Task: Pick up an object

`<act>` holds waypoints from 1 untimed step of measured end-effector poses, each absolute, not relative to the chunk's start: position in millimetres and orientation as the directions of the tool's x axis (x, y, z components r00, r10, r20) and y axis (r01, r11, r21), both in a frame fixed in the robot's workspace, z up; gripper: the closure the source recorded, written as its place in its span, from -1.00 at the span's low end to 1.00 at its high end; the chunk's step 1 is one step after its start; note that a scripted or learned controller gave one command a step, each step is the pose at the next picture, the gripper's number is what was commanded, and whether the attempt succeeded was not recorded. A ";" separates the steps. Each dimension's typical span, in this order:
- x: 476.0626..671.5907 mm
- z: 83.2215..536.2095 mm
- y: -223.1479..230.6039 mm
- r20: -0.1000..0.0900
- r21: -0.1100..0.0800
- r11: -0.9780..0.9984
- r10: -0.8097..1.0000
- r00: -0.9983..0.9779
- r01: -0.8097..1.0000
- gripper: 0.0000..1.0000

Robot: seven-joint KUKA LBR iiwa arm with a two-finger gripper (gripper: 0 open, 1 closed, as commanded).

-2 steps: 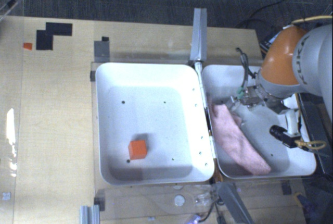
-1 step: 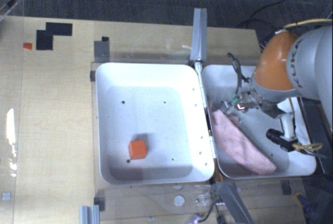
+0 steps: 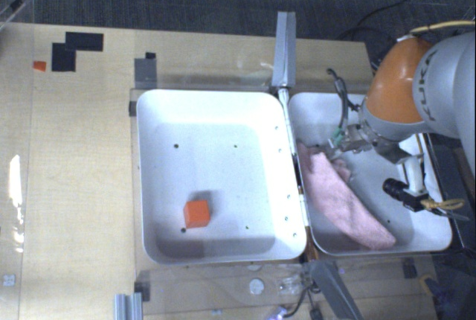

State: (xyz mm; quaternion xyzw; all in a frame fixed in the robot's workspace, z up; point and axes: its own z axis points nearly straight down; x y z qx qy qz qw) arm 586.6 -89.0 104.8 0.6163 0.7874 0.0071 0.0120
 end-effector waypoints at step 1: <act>586.6 104.8 -89.3 -0.010 0.026 0.240 0.971 -0.240 0.970 -1.00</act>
